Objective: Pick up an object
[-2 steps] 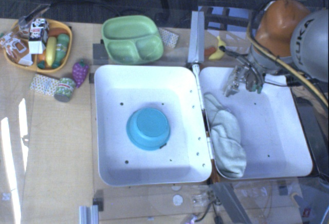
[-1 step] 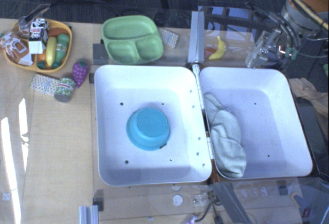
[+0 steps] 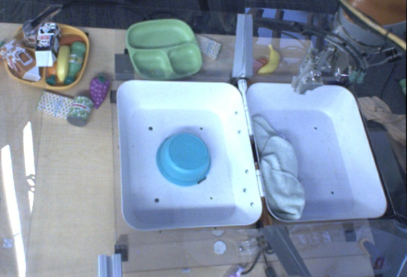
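From my station I see the end effector (image 3: pixel 310 81) hanging over the far rim of the right bin (image 3: pixel 356 142), near its far left corner; I cannot tell its state from this slant. A pale cloth (image 3: pixel 280 168) lies crumpled along the left wall of that bin, well apart from the end effector. In the left bin (image 3: pixel 146 206) a blue bowl (image 3: pixel 184 159) sits upside down near the middle. Beyond the bins, on the surface (image 3: pixel 63 193), I see a green divided tray (image 3: pixel 164 48), a toy banana (image 3: pixel 271 60) just behind the right bin, and a yellow dish (image 3: pixel 81 60) of toy food at the far left, with purple toy grapes (image 3: pixel 98 88) beside it.
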You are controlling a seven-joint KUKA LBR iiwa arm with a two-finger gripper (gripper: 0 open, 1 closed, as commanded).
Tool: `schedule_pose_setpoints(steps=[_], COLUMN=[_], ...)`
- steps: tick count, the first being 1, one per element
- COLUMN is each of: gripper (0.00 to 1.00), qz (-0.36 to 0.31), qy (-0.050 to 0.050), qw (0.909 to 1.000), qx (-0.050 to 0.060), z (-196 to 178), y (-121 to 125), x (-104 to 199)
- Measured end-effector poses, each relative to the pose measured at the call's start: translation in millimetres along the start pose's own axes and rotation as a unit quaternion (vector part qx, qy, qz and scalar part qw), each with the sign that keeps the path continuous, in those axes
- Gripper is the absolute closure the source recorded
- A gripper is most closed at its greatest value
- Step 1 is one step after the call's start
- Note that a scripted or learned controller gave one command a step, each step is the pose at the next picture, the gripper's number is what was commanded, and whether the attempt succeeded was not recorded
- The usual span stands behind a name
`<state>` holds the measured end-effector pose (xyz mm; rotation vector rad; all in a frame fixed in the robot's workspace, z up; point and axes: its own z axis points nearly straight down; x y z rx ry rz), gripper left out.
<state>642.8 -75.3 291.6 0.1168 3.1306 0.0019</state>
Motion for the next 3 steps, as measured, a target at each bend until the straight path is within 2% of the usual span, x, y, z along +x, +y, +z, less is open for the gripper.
schedule_pose_setpoints(steps=[1, 2, 3], gripper=[1.00, 1.00, 1.00], qz=[-0.070, -0.046, -0.125], qy=[0.001, 0.002, -0.001], qw=[0.9975, 0.9989, 0.9921], qx=[-0.001, 0.000, 0.000], z=[0, 107, 164], y=[67, 14, -10], x=[32, -2, -28])
